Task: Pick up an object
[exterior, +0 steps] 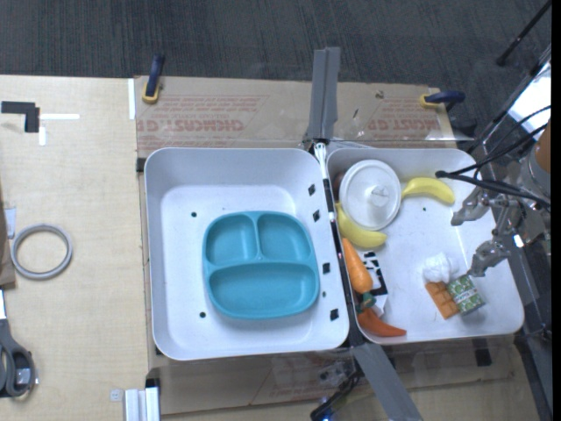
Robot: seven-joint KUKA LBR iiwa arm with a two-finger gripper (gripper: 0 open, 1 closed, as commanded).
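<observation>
the orange block (443, 300) is near the open, empty gripper (473, 239); squeezing may catch the green packet (467, 294) touching it.

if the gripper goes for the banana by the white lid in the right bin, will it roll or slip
The banana is curved and smooth, so it would probably rock or pivot rather than roll far. Its glossy skin suggests a rigid toy that may slip between fingers. One end lies by the white lid, which might get nudged.
</observation>
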